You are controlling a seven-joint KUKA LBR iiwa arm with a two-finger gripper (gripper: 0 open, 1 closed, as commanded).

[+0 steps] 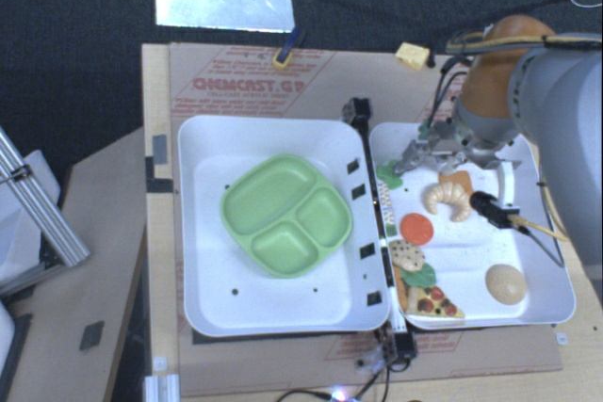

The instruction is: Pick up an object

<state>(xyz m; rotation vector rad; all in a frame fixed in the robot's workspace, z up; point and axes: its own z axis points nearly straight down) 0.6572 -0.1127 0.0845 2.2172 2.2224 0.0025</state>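
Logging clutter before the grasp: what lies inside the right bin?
The right bin holds a croissant, red disc, cookie, green leaf, pizza slice, beige lump and a green piece. The gripper covers part of an orange piece and the floor beneath.

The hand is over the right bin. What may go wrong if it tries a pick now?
1. The hand sits between the croissant and a small green piece, so it may catch neither, or push one aside.
2. The cookie, green leaf and pizza slice lie crowded against the wall of the right bin; a grasp there might drag several or strike the wall.
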